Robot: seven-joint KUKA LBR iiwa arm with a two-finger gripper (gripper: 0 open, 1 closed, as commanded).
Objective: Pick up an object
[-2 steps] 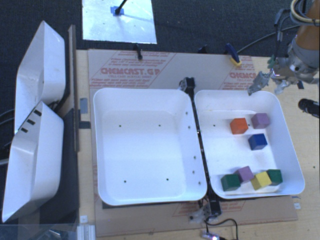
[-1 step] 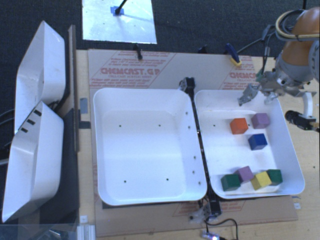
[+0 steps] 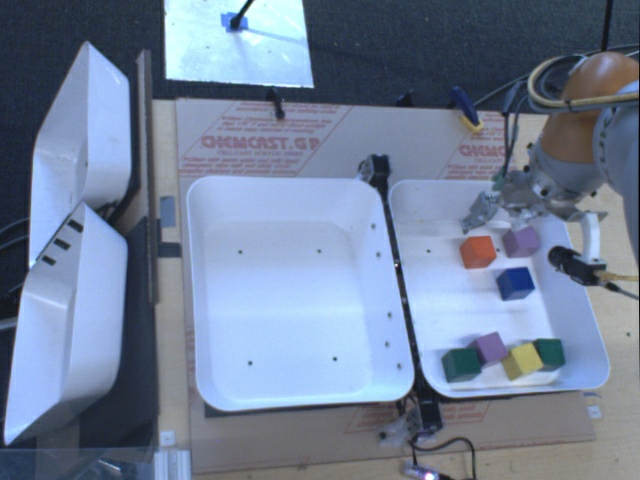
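The tool point(image 3: 487, 211) hangs with fingers spread, holding nothing, just above the orange block point(image 3: 478, 252). That block looks light, rigid and flat-sided, so I'd pinch two opposite faces.

A grey arm point(image 3: 600, 143) is seen, banded in orange, looped with yellow and black cables, ending in a pale metal hand point(image 3: 487, 208).

1. I'm looking down at a robotics lab bench point(image 3: 300, 438), not a home.
2. Two white bins point(image 3: 300, 288) sit on protective-film sheeting point(image 3: 270, 140).
3. I see a clamp point(image 3: 466, 110), loose cables point(image 3: 440, 458), and the grey-and-orange arm point(image 3: 590, 118).
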